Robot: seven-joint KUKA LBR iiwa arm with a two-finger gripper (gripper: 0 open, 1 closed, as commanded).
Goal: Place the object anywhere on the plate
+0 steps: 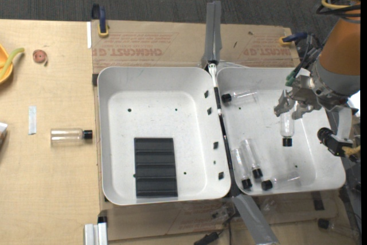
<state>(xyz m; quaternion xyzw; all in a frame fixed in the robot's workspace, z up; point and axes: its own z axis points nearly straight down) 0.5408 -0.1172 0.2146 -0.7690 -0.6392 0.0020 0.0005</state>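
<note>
- The claw [288, 111] hangs over the right bin [330, 183], pinching a clear bottle [286, 130] that dangles cap-down, clear of the bin floor.
- The dark ribbed plate [155, 167] lies in the left bin [114, 89], well apart from the claw.
- Three more bottles [252, 166] lie below the claw; another bottle [238, 97] lies to its left.
- A spare bottle [71, 135] rests on the counter [46, 192], left of the plate.

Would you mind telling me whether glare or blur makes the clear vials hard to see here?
Camera view: even lighting, soft shadows; the clear vials nearly vanish against the white right bin, black caps standing out; the black plate reads sharply; the gripper looks slightly soft.
</note>
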